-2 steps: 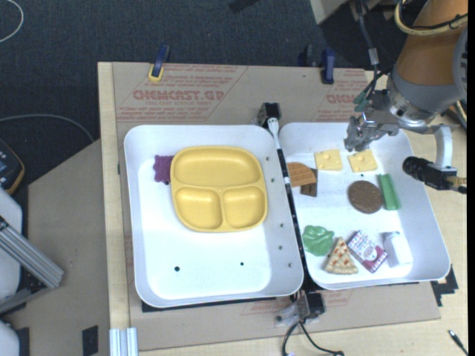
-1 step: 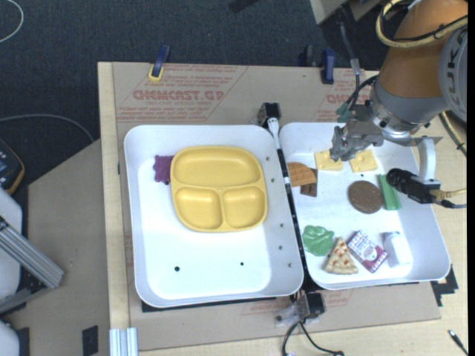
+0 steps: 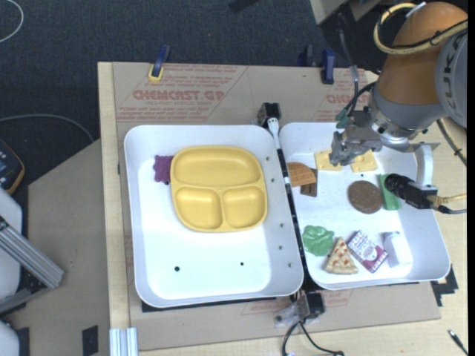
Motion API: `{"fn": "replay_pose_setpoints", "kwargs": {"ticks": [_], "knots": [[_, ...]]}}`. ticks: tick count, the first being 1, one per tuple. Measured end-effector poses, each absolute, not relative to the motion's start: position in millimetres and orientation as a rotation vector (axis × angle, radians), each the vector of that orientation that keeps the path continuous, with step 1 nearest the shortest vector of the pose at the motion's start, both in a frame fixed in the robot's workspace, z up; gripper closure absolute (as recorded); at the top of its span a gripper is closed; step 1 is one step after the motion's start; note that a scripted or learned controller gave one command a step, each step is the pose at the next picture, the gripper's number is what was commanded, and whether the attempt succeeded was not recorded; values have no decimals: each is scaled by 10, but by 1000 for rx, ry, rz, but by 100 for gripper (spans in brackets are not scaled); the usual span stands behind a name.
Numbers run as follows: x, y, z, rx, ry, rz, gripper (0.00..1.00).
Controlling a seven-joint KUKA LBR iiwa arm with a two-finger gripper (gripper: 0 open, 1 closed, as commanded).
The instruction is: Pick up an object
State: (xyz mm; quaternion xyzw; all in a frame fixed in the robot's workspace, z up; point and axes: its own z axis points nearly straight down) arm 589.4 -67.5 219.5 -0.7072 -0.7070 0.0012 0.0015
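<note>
Overhead, two white bins sit side by side on the worktop (image 3: 215, 87). Left bin (image 3: 148, 258): yellow divided plate (image 3: 220, 186) near the top, a purple object (image 3: 162, 167) touching its left edge, partly tucked under. Right bin (image 3: 427, 262): brown block (image 3: 302, 177) by the left wall, pale yellow slices (image 3: 362, 162) at the top, brown round disc (image 3: 365, 196) mid-bin, green strip (image 3: 390, 192) just right of it, green leafy piece (image 3: 318, 239), pizza slice (image 3: 341, 257), red-and-white packet (image 3: 367, 249) and a small white item (image 3: 392, 244) along the lower side. Arm (image 3: 415, 58) enters from the right; hand (image 3: 343, 152) is low over the pale yellow slices at the top of the right bin. Cannot tell whether it is clenched or released, or whether it touches anything.
</note>
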Motion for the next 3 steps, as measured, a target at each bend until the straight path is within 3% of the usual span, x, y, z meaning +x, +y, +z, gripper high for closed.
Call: {"fn": "replay_pose_setpoints", "kwargs": {"ticks": [3], "knots": [[5938,-712,2287,-2223,-2223,-2,100]]}}
